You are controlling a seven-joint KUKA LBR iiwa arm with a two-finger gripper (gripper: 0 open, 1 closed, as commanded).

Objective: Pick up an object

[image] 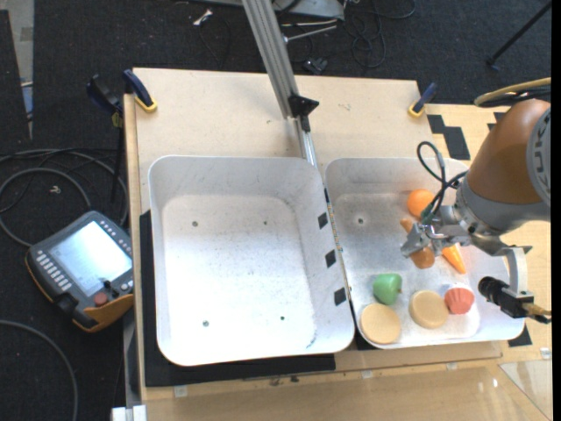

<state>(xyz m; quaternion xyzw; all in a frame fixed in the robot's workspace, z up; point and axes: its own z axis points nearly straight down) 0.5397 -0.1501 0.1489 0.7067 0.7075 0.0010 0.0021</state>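
Camera view: the gripper was lowered into the right bin, over a brown object near the bin's right edge. Grip state could not be determined. Crowding by the orange carrot could cause a slipped pick.

No text, label, brand or number can be read anywhere; the handheld control pad, far to the left of the claw on the floor, has a lit screen, but whatever it displays is too small and blurred to make out.
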